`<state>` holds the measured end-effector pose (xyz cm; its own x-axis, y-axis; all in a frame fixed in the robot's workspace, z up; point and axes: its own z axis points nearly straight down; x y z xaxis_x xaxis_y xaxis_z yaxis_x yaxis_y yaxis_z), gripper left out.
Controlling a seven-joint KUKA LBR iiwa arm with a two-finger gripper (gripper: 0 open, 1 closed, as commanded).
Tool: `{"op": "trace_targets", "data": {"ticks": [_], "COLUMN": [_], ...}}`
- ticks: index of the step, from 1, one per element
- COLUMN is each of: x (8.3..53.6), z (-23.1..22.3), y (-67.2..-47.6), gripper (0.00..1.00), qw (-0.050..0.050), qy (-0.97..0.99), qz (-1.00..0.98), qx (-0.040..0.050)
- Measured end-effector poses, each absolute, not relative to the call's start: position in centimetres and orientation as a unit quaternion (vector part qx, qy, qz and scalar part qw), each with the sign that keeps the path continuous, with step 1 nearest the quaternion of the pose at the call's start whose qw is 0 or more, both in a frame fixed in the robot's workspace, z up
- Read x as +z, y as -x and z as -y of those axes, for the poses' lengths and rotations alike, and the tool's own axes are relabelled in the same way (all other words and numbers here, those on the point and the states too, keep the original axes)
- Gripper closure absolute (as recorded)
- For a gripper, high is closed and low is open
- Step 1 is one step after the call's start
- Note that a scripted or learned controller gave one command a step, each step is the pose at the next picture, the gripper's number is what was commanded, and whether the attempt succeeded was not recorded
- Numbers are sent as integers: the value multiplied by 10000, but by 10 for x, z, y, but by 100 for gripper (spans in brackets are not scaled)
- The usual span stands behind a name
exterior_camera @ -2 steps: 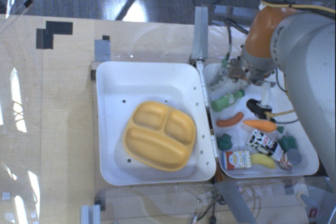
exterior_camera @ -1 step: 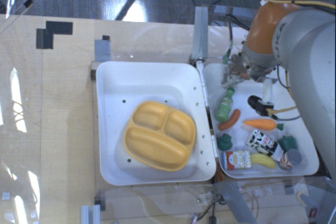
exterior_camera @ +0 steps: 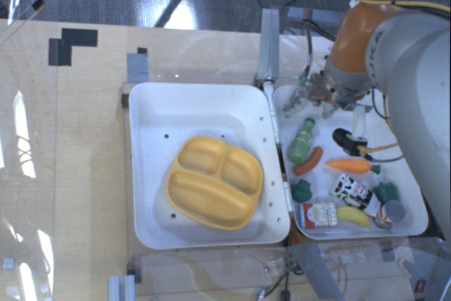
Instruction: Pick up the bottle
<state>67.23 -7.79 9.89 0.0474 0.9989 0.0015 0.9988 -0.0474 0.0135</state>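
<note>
Right bin (exterior_camera: 416,218) as landmark: green bottle (exterior_camera: 301,140) lying near its left wall, long axis tilted, cap toward the far end. Gripper (exterior_camera: 331,96) hovering just beyond the cap (slightly rightward); finger spread impossible to judge, possibly empty.

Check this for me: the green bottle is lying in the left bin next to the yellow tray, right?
Not quite. The green bottle lies in the right bin, beside the sausage. The yellow tray sits in the left bin. The camera view shows this.
</note>
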Motion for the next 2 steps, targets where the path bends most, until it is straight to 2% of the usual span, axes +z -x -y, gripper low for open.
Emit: {"op": "trace_targets", "data": {"ticks": [1,2], "x": [87,101], "z": [95,93], "y": [-654,-657], "gripper": [0,100], "qw": [25,51], "qy": [-7072,-7066], "qz": [-7070,-7076], "qx": [22,58]}}
